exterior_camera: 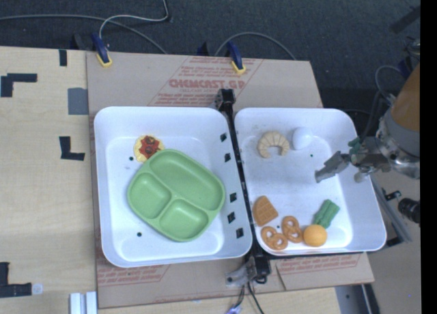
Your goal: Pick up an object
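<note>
The right bin [341, 123] holds a croissant [274, 143], a white egg [301, 137], a toast piece [264, 209], two pretzels [283, 232], an orange [314, 235] and a green vegetable [327, 212]. My gripper [340, 173] hangs over the right side of this bin, above the green vegetable and right of the bare middle. Its fingers [329, 168] are spread open with nothing between them.
The left bin [109, 125] carries a green divided plate [176, 194] and a small pizza toy [147, 147]. A black divider [234, 162] runs between the bins. Cables and clamps lie behind the bins on the cardboard sheet.
</note>
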`<state>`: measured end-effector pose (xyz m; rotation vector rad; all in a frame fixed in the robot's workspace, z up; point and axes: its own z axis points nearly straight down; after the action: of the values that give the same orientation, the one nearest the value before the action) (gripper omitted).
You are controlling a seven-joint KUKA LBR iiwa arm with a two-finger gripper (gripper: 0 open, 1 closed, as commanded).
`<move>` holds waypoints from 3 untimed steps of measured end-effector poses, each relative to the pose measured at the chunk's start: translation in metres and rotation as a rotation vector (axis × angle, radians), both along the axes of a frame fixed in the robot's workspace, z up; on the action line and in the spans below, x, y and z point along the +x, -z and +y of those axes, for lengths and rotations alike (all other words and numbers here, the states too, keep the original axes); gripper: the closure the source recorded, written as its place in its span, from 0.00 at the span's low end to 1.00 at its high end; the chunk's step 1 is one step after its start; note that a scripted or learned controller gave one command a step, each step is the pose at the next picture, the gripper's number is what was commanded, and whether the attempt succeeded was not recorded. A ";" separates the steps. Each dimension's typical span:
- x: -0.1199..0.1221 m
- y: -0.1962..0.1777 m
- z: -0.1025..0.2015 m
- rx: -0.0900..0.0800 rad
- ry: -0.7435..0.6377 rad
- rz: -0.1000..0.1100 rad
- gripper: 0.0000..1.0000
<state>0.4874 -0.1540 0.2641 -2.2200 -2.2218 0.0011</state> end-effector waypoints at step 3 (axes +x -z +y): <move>0.174 0.178 0.046 -0.001 -0.001 -0.004 0.00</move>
<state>0.6615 -0.1076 0.0856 -2.2209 -2.2261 -0.0023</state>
